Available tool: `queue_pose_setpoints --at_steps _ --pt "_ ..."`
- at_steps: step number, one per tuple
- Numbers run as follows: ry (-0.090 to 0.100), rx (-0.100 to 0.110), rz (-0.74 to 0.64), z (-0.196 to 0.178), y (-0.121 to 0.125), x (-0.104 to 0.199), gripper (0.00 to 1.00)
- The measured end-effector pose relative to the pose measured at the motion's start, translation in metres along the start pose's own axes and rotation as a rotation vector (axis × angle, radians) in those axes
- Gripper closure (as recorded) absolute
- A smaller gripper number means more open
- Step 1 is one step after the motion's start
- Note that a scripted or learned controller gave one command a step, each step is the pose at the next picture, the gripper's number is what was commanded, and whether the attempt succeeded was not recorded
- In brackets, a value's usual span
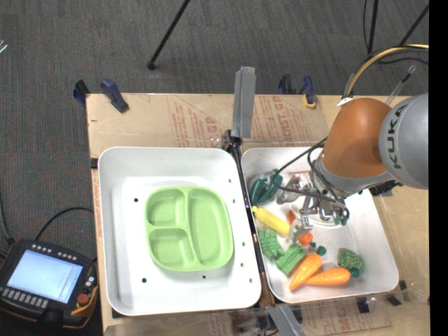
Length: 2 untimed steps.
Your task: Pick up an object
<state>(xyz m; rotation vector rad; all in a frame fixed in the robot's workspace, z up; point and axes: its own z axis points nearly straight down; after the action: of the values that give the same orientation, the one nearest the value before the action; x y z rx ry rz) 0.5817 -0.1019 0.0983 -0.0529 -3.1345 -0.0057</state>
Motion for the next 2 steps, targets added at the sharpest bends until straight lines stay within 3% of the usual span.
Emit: queue_pose_setpoints --at_steps 1,2 --pt "-0.006 0.002 0.098 0.012 0.017 0.039 0.00" --pt "-0.009 0.002 0.081 0.010 0.018 -0.022 0.00"
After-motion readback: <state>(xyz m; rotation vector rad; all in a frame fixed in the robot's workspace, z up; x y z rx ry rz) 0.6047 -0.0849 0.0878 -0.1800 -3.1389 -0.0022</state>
